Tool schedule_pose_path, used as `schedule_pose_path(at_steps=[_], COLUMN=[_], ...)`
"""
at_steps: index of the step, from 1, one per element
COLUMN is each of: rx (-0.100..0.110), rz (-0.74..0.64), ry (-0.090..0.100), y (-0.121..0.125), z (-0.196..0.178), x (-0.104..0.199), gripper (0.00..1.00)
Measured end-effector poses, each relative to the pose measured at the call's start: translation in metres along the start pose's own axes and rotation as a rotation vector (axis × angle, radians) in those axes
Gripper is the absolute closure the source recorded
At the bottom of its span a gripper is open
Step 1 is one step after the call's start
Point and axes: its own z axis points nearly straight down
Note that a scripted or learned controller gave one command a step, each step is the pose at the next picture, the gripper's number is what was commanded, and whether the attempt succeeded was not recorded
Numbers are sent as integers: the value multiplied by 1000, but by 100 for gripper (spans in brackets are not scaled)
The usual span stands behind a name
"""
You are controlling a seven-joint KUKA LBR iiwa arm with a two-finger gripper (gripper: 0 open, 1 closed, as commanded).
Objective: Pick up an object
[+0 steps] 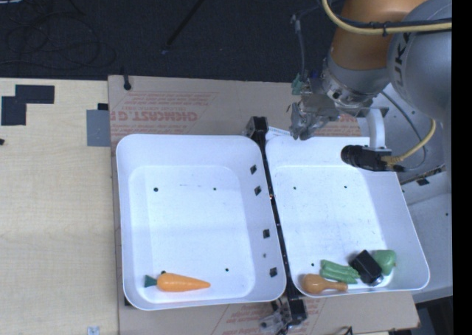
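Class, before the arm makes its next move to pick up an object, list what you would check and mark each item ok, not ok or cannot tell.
1. Objects available: ok. A carrot lies in the left bin; a small pile lies in the right bin.
2. Gripper above a target: not ok. It hangs at the right bin's far edge; the pile is at the near edge.
3. Carrot free of neighbours: ok.
4. Black piece separated from green pieces: not ok, they touch.
5. Gripper carrying something: cannot tell.
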Motion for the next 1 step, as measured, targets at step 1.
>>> schedule_pose_path(at_steps=[1], rx=[-2], rz=[-5], ry=[2], y=[0], z=[-8], x=[25], gripper=[100])
